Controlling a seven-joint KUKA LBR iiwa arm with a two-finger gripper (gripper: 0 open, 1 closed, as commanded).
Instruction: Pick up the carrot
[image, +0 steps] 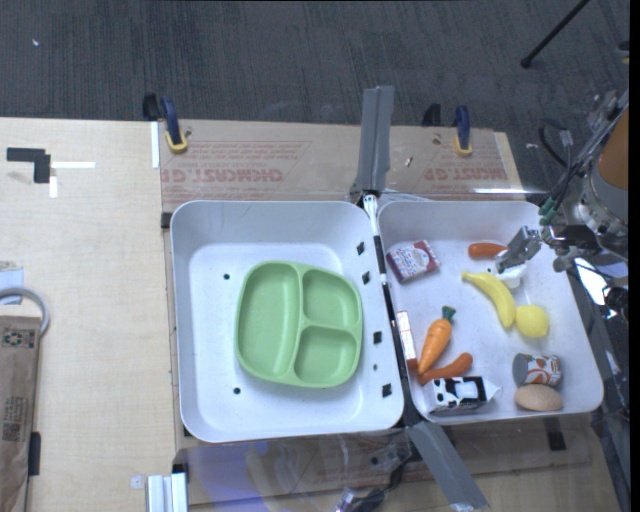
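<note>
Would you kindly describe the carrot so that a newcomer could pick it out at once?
Look in the right-hand white bin, in the half nearer its left wall. The carrot lies there at a slant, just above a reddish-orange sausage and left of the banana. Its green leafy top sets it apart from its neighbours.

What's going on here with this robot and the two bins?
A robot arm reaches into the right bin from the right, its hand hovering near the banana and a small red-orange item. The carrot it is meant to pick up lies untouched near the bin's left wall. The left bin holds a green divided plate.
</note>
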